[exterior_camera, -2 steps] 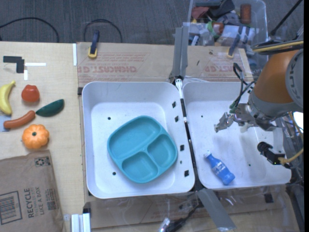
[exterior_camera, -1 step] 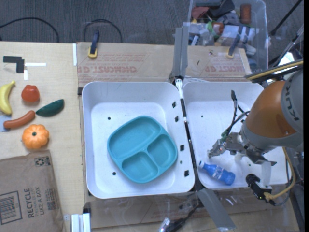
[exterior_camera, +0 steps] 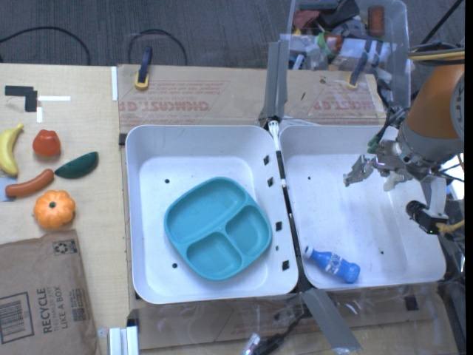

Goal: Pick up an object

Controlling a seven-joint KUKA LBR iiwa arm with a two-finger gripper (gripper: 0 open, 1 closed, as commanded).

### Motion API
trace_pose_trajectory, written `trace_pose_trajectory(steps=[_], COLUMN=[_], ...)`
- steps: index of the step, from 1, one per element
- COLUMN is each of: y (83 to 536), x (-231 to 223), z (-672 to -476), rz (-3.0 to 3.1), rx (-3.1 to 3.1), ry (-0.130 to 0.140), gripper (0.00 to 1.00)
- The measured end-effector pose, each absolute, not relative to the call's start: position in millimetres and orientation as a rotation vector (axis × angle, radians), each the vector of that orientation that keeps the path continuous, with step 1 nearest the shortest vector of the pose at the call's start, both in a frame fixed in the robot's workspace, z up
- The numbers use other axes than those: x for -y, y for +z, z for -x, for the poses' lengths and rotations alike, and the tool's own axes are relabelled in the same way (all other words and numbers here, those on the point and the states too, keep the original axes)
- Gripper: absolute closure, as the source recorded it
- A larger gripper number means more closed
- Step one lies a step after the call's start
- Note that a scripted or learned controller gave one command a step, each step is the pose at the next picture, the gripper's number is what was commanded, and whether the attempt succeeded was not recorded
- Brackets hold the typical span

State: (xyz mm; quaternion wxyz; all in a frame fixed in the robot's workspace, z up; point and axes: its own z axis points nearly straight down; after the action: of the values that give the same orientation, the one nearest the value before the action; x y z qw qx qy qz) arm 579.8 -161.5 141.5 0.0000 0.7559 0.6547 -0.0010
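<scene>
A small blue bottle (exterior_camera: pixel 332 265) with a white label lies on its side in the right bin (exterior_camera: pixel 414 272), near that bin's front left corner. My gripper (exterior_camera: pixel 372 177) hangs over the right bin's back right part, well above and to the right of the bottle. Its fingers are spread apart with nothing between them. The grey arm with its orange band (exterior_camera: pixel 436 102) comes in from the right. A teal divided plate (exterior_camera: pixel 217 228) lies flat in the middle of the left bin (exterior_camera: pixel 140 198).
Toy foods lie on the wooden bench left of the bins: a banana (exterior_camera: pixel 9 149), a red fruit (exterior_camera: pixel 46 144), a green piece (exterior_camera: pixel 77 165), a sausage (exterior_camera: pixel 29 184) and a pumpkin (exterior_camera: pixel 54 208). A cardboard box (exterior_camera: pixel 41 294) sits front left. A clear box of clutter (exterior_camera: pixel 347 28) stands behind the right bin.
</scene>
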Motion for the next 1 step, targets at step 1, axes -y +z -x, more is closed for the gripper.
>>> trace_pose_trajectory(steps=[1], y=[190.3], x=[79.8], z=[-530.7], rz=[-2.348], rx=[-2.091], ry=[-0.005], gripper=[0.00])
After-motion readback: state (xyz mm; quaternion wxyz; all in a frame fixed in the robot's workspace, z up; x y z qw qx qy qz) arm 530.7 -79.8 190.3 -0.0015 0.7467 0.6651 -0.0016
